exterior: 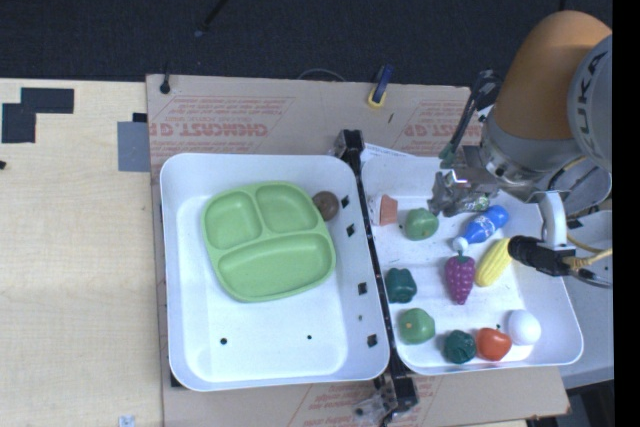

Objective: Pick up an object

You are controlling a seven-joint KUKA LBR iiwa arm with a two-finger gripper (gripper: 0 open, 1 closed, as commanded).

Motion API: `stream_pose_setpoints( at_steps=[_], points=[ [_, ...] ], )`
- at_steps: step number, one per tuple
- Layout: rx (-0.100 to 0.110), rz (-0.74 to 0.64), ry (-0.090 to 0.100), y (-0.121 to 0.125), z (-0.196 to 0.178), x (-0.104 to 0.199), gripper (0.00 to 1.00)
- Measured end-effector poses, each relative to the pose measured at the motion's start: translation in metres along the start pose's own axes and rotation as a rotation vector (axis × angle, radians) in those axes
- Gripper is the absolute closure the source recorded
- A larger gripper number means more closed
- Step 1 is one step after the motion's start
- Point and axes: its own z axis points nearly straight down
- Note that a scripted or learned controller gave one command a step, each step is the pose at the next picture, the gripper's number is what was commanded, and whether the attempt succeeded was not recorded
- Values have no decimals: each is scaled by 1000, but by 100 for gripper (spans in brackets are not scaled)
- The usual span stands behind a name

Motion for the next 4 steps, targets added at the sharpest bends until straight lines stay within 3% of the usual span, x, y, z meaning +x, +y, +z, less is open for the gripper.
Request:
stream_pose_setpoints(
  at_steps=[2, 4],
  points=[
    [1, -3, 1, 36, 8, 92, 100],
    [1, 0, 0, 36, -5, 92, 100]
  ],
)
